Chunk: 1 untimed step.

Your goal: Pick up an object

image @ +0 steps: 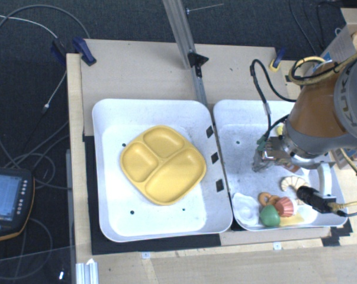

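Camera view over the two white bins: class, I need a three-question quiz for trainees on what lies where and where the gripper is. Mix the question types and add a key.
1. True or false: the yellow divided plate lies in the left bin.
2. Multiple choice: the small objects, among them a green ball, are gathered in the right bin's
A. far corner
B. near end
C. middle
3. Fill in: the gripper is above the ____ bin.

Key: 1 true; 2 B; 3 right. The pile lies at the near end of the right bin, nearer the camera than the gripper.
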Tool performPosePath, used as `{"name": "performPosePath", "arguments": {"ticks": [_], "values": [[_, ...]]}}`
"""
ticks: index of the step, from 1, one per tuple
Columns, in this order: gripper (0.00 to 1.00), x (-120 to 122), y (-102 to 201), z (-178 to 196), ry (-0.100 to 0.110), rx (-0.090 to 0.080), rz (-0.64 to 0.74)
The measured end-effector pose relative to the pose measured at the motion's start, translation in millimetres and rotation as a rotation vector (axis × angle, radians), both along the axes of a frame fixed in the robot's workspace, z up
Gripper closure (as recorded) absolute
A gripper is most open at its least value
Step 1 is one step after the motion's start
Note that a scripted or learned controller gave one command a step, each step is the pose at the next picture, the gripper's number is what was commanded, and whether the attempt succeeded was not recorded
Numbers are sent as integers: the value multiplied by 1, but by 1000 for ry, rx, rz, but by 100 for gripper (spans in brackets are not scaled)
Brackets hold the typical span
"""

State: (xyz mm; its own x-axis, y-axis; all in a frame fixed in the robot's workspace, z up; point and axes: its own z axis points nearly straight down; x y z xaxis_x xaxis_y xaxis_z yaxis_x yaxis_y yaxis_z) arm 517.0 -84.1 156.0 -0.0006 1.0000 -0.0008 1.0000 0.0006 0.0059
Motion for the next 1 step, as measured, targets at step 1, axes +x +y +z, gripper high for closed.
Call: {"name": "performPosePath", "arguments": {"ticks": [1], "values": [[100,3,6,45,-1,0,1]]}}
